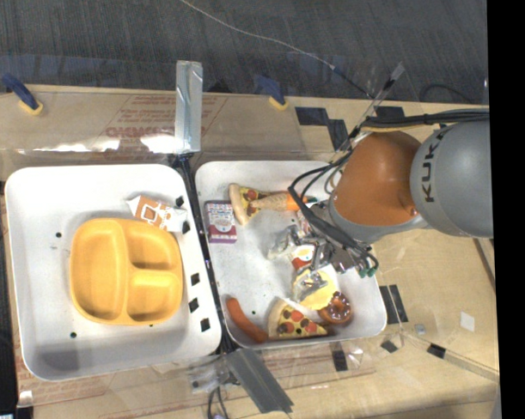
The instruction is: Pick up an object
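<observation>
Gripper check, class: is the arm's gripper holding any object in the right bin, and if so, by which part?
Cannot be told. The gripper sits low among the toy food in the right bin, the arm's wrist hiding its tips.

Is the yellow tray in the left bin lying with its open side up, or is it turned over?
Open side up. The yellow tray lies flat in the left bin, and its sunken compartments face the camera; nothing shows inside them.

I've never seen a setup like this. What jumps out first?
The yellow tray sits in the left bin, with a small orange packet at its upper edge. From the right, the grey arm with its orange band reaches over the right bin, which holds toy food: pizza slices, a sausage.
</observation>
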Available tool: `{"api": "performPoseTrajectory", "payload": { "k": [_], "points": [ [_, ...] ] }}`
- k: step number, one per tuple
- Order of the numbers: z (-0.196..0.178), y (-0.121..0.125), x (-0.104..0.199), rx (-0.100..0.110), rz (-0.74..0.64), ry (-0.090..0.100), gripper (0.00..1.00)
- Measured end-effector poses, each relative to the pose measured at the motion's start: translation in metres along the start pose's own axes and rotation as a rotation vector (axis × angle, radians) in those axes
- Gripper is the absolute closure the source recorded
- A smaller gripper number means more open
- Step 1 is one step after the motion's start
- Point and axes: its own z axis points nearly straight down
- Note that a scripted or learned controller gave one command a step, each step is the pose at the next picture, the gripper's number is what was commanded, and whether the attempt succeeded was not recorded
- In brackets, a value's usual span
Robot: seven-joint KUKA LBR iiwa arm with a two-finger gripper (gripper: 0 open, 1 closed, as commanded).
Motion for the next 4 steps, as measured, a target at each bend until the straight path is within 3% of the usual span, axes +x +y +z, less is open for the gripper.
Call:
{"api": "performPoseTrajectory", "payload": {
  "k": [1,2,3,4],
  "points": [
    [-0.001,0.006,-0.011,0.003,-0.027,-0.005,0.00],
    [0.001,0.009,0.001,-0.001,-0.076,0.001,0.00],
    [-0.010,0.011,-0.001,-0.001,-0.081,0.000,1.00],
    [-0.168,0.019,-0.075,0.008,0.127,-0.014,1.00]
  ]
}}
